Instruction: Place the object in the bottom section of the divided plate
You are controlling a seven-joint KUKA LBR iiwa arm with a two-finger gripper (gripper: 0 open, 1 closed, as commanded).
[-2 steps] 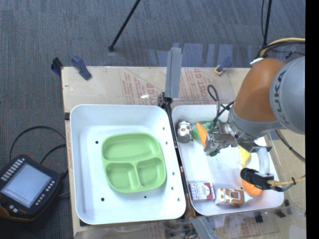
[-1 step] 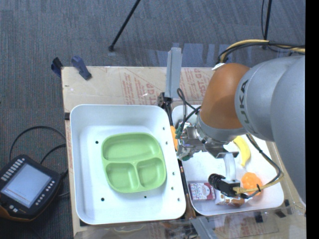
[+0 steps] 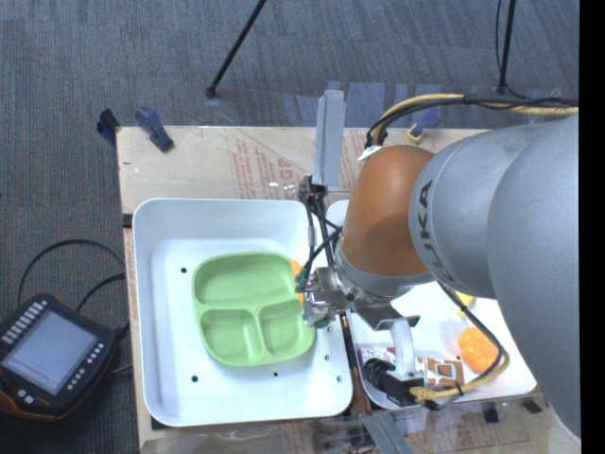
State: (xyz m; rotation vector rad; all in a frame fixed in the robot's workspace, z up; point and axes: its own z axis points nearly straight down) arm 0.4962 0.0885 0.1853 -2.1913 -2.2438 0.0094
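White bin (image 3: 161, 367); green plate (image 3: 248, 310) central

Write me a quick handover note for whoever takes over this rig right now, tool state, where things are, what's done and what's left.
Tool: at the right rim of the green divided plate; the wrist hides whether it is open or shut, or holding anything.
Plate: in the left white bin; its three sections look bare.
Objects: a small orange-yellow piece peeks out at the plate's right edge by the tool; an orange object lies in the right bin.
Done: nothing visibly in the plate's bottom section.
Left: confirm what the tool carries, then set the object in the bottom section.
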